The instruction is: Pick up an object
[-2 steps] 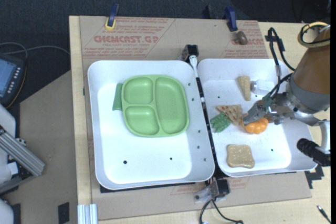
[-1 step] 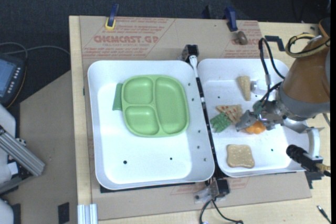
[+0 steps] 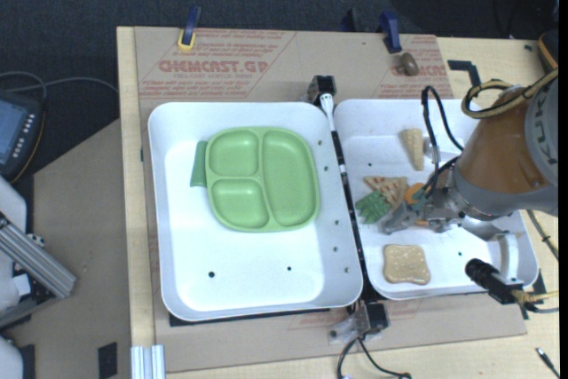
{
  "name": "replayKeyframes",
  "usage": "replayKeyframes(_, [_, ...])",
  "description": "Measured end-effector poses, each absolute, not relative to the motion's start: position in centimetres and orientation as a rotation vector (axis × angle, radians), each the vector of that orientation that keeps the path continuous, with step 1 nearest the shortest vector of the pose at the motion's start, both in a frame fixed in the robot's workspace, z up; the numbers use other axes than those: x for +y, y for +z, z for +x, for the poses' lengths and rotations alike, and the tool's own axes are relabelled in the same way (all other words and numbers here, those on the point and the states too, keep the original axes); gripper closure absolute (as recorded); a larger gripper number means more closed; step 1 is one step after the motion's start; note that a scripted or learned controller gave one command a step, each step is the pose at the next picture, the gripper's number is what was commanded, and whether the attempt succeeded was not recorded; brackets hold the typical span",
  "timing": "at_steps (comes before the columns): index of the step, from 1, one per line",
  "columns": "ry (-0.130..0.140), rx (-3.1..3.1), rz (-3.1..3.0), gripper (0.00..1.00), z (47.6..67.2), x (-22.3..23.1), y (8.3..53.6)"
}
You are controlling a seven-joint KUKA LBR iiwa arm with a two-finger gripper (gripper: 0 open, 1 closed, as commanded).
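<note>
The arm (image 3: 510,160) comes in over the right bin (image 3: 373,115), its orange band bulking above the wrist, and the end effector (image 3: 410,216) sits low inside that bin, close to its left wall. Whether it is wide, narrow or gripping anything I cannot tell from here; the wrist and cabling crowd that spot.

I take the right bin as my landmark. Inside it, near the middle of its left half, lies a small pile of toy food: a tan triangular piece like a tortilla chip (image 3: 385,186), and just below it a dark green leafy piece (image 3: 374,207), both just beside the end effector, on its left. I cannot say whether it touches either. Toward the bin's far side lies a pale, elongated beige piece (image 3: 413,146), apart from the pile. Toward the bin's near edge rests a slice of toy toast (image 3: 406,264), flat, below the end effector and apart from it.

To the left of the right bin, sharing a border with it, is the left bin (image 3: 177,271). A light green divided plate (image 3: 263,178) with three compartments lies flat in its far half, and a darker green flat thing (image 3: 198,164) pokes out from under the plate's left edge.

Both bins rest on a brown board surface (image 3: 142,67), clamped at its far edge by blue clamps (image 3: 390,30).
</note>
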State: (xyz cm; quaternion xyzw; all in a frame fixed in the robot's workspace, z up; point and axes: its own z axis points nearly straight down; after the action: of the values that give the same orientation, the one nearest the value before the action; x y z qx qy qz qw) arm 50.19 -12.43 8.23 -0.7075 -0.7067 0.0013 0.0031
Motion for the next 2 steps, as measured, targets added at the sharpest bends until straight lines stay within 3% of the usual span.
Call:
replayKeyframes(1, [0.0,-2.22,-2.224,1.0,50.3,-12.5,9.6])
replayKeyframes(2, [-0.005,-2.227,-2.225,1.0,50.2,-12.5,15.9])
